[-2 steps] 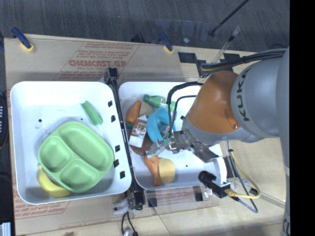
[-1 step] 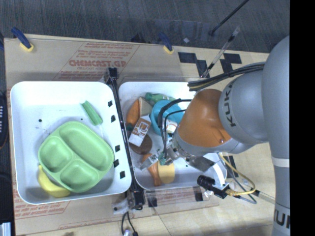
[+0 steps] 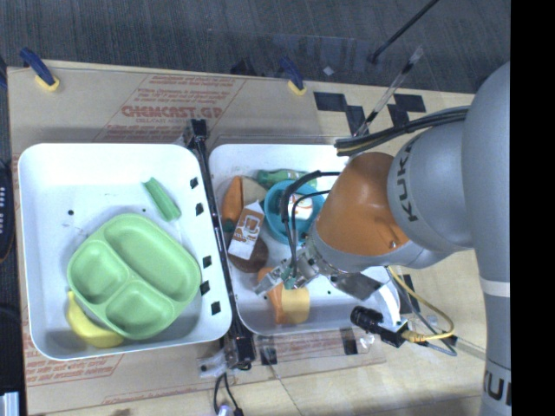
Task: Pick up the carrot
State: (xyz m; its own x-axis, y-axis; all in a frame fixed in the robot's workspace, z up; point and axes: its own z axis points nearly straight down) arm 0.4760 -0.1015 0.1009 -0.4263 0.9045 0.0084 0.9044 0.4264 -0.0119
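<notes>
The carrot (image 3: 231, 200) is an orange tapered piece lying against the left wall of the right bin (image 3: 325, 321), near its far corner. My gripper (image 3: 286, 276) hangs low over the front middle of that bin, to the right of the carrot and nearer the camera, apart from it. It sits just above an orange-and-yellow block (image 3: 290, 304). The wrist and its orange band (image 3: 360, 211) cover the bin's right half. Nothing is visibly held.
A brown-and-white packet (image 3: 247, 237) lies right beside the carrot, with a teal bowl (image 3: 282, 208) and a green item (image 3: 276, 178) behind it. The left bin (image 3: 35, 232) holds a green divided plate (image 3: 134, 271), a green stick (image 3: 162, 198) and a yellow item (image 3: 89, 328).
</notes>
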